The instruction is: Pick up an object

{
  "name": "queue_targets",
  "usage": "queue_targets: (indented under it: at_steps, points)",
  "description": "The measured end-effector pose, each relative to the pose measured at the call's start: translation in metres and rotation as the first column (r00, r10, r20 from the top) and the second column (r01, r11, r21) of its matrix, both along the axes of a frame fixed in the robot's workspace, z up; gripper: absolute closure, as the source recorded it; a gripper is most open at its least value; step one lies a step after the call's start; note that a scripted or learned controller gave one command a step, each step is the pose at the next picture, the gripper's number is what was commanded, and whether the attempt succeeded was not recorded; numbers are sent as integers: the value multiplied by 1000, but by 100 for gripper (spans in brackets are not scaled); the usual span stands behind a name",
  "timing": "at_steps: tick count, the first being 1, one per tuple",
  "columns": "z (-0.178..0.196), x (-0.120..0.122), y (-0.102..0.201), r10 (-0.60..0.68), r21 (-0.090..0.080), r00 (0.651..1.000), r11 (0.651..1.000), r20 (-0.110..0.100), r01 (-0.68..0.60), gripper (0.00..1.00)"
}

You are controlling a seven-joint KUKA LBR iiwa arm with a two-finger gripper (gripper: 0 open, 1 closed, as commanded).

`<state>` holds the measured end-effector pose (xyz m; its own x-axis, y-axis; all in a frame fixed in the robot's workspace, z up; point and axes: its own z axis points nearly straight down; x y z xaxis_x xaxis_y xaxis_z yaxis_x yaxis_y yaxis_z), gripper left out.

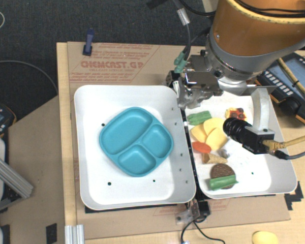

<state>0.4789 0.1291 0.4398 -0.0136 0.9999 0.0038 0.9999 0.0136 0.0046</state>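
The right bin (274,179) holds a heap of toy food: a green piece (199,118), yellow slices (207,132), an orange-red piece (201,147), a brown wedge (214,158), a brown-and-green burger-like piece (222,176) and a small red-yellow item (236,113). A blue divided plate (136,141) lies in the left bin (91,177). My gripper (189,100) hangs over the seam between the bins, just above the green piece. The wrist hides its fingers.
A black cylindrical attachment (244,132) with a cable juts over the right bin. The bins sit on a cardboard sheet (117,62) with a blue clip (88,42) at its far edge. A yellow object (264,237) lies off the bench at bottom right.
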Motion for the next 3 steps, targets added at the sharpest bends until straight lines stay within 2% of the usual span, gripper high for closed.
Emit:
queue_targets:
  at_steps: [1, 2, 3]
  points:
    - [-111, -1, 13, -13, -7, 1000, 1000, -17, 13, 100]
    - [-94, 1, 13, -15, -3, 1000, 1000, -4, 15, 100]
    - [-132, 34, -45, -18, -5, 1000, 1000, -9, 18, 100]
